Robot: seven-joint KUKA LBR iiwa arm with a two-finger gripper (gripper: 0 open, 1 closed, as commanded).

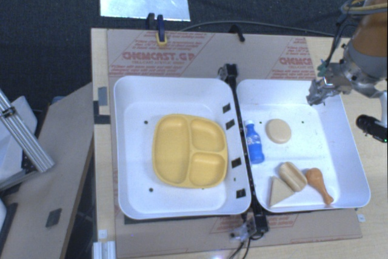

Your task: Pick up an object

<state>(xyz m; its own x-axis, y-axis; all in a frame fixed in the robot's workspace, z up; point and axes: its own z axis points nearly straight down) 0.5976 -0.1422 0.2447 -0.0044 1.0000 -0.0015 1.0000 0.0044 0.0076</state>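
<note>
The right bin (339,130) holds a blue bottle (253,142) near its left wall, a round tan disc (279,130), a hot-dog-like bun (292,176), a beige wedge (277,192) and a brown drumstick (318,183). My gripper (317,93) hangs over the bin's far right corner, well above and to the right of the disc. Nothing shows between its fingers.
The left bin (133,106) carries a yellow sectioned plate (189,150). A black hinge strip (237,142) runs between the bins. The arm (367,45) enters from the upper right. A clamp (159,30) sits at the bench's far edge.
</note>
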